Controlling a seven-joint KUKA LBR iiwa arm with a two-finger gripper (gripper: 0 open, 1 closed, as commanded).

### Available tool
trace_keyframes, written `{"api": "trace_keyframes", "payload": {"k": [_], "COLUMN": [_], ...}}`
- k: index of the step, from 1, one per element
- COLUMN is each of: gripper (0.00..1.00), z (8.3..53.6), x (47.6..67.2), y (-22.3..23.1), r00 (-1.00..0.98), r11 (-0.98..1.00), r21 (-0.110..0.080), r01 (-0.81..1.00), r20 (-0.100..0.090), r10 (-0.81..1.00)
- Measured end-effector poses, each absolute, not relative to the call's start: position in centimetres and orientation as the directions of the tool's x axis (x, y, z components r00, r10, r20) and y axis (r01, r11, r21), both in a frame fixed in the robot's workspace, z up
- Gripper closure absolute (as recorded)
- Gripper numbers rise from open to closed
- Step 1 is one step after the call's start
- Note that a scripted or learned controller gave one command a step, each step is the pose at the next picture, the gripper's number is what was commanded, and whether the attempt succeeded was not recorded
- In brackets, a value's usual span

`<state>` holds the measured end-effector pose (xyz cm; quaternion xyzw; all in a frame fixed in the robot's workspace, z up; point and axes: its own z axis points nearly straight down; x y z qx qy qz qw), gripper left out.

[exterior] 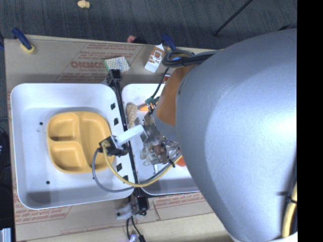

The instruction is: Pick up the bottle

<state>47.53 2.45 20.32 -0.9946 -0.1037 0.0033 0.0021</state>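
Note:
My gripper (157, 149) is low over the left side of the right bin (135, 92), close to the black divider between the bins. A pale, translucent shape that may be the bottle (148, 154) lies right at the gripper's left side; its outline is blurred and partly covered. I cannot tell whether the gripper has hold of it. The grey arm with its orange band (169, 102) hides most of the right bin.
A yellow divided plate (75, 140) lies in the left bin (25, 150). A beige ridged object (132, 114) and small orange pieces (145, 105) sit in the right bin's far left. Cables (108, 178) loop from the wrist over the divider.

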Motion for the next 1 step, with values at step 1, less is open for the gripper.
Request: {"api": "trace_keyframes", "payload": {"k": [1], "gripper": [1.00], "z": [29.31], "x": [47.61], "y": [3.70], "r00": [0.906], "r11": [-0.906], "r21": [-0.004], "r01": [0.423], "r20": [-0.003], "r10": [0.423]}}
